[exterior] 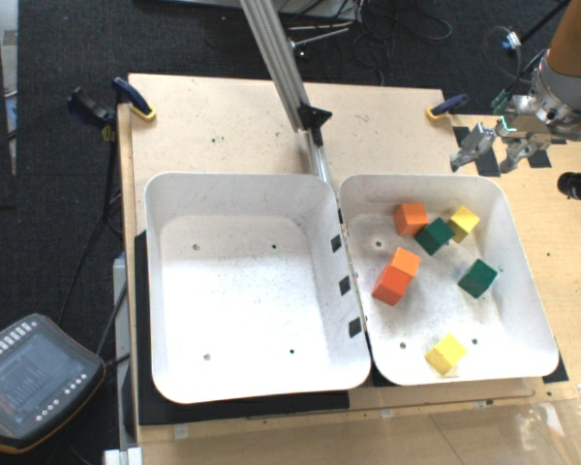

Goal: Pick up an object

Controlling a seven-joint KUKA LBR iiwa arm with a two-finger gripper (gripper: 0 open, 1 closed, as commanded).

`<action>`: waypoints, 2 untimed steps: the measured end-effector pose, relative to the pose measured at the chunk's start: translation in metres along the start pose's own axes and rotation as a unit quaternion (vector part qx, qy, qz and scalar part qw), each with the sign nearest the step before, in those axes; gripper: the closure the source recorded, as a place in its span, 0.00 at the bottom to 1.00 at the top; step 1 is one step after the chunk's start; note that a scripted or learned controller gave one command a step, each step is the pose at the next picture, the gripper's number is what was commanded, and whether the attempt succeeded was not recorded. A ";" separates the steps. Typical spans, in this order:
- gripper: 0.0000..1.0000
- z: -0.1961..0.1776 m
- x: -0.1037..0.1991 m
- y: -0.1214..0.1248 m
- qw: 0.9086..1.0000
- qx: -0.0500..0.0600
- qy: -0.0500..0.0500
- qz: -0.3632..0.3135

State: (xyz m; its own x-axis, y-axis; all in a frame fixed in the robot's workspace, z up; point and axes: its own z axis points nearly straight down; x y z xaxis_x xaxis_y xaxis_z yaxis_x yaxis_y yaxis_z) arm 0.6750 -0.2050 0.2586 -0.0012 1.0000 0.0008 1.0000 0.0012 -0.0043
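I find the tool point(492, 153) spread wide and holding nothing, above the bench's far right edge beyond the right bin point(533, 289). The orange block point(397, 276) lies mid-bin, clear of neighbours: judged light, rigid, best gripped across its flat opposite faces.

No legible text, label or number anywhere — none
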 end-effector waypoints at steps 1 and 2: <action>0.00 -0.003 0.000 0.000 1.000 -0.001 -0.001 -0.001; 0.00 0.050 0.003 -0.010 1.000 0.000 0.000 0.001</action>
State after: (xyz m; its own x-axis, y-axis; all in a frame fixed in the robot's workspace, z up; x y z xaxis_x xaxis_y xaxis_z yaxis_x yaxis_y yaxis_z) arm 0.6649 -0.2020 0.2083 0.0002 1.0000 0.0005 1.0000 -0.0002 -0.0049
